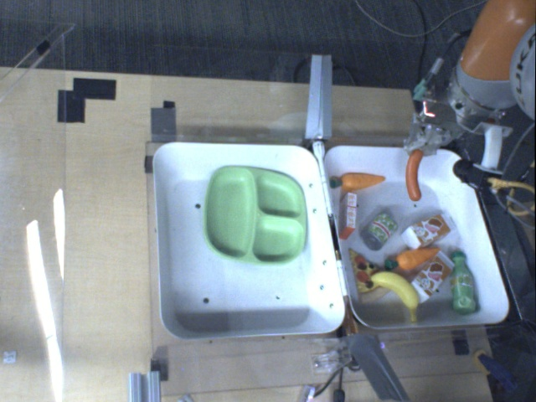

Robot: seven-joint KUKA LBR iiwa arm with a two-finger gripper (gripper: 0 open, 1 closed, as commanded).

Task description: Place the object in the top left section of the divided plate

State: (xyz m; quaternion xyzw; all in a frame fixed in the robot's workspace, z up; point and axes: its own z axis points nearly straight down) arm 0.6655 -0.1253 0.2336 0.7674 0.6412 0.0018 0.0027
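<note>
- Overhead, the gripper (416, 143) hangs above the back edge of the right bin (494, 249) with a toy sausage (413, 176) dangling from its fingertips; the fingers are clamped on the sausage's top end, the rest hanging free.
- To the left, the green divided plate (255, 213) sits in the left bin (180, 249); its top left section, judged as the upper part of the long left compartment, lies well apart from the sausage.
- Risk lies in the end-only pinch; a quick swing leftward could set the sausage rocking until it slips out, or it could be let go tilted and roll across a low divider into a neighbouring section.
- Between the bins stands a grey metal rail (318, 99) and both rims; a low carry could snag the hanging end there.
- Room is generous above the plate; the right bin is crowded with a toy carrot (362, 180), a banana (395, 287) and a green bottle (462, 285).
</note>
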